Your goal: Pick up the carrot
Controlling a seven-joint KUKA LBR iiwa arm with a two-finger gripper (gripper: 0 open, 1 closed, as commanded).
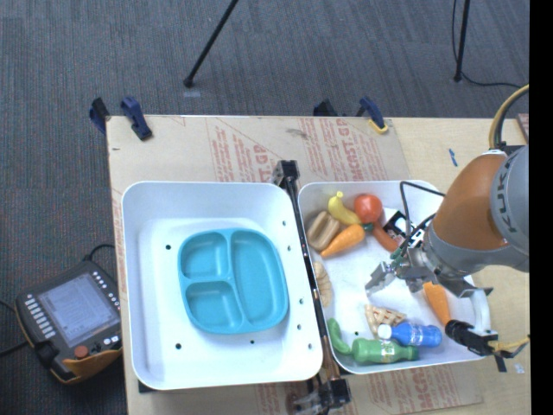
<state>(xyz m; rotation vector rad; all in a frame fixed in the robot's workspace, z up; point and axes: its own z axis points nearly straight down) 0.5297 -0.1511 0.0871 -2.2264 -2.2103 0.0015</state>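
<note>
Hovering hand [390, 272] (over right bin [346, 335]), near carrot [343, 240]

Gripper [386, 274] low in right bin [415, 366], carrot [344, 239] beside tomato [368, 207]; blue tray [232, 280] in left bin [143, 318]

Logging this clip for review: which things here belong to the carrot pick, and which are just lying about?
Job: carrot, end effector, right bin.

Lying about: blue tray, left bin, tomato, banana, green bottle, blue bottle.
</note>
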